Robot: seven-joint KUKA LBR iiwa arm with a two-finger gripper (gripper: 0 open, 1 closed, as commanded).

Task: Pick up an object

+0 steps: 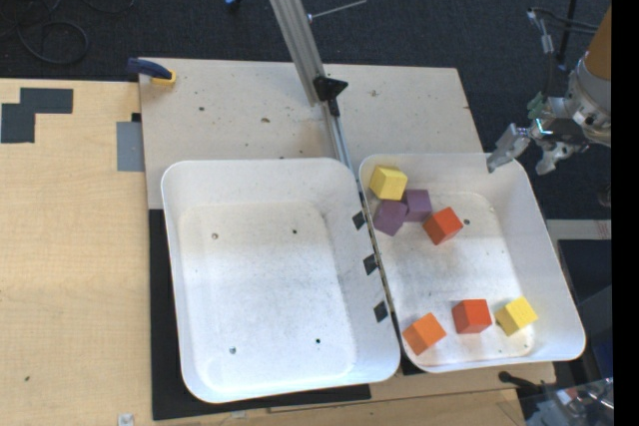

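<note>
The bench (250,105) carries two shallow white bins side by side, the left bin (190,214) beside the right bin (544,244), with a slanted aluminium rail (293,20) rising from between them at the far edge. The grey arm enters at the right edge of the view, and its gripper (526,150) hangs just outside the right bin's far right corner, fingers spread apart with nothing between them. In the right bin's far left part sit a yellow cube (388,183), two purple cubes (390,215) touching each other, and a red-orange cube (442,225) just beside them. Near the front edge lie an orange cube (425,332), a red cube (471,316) and a small yellow cube (516,315)
</note>
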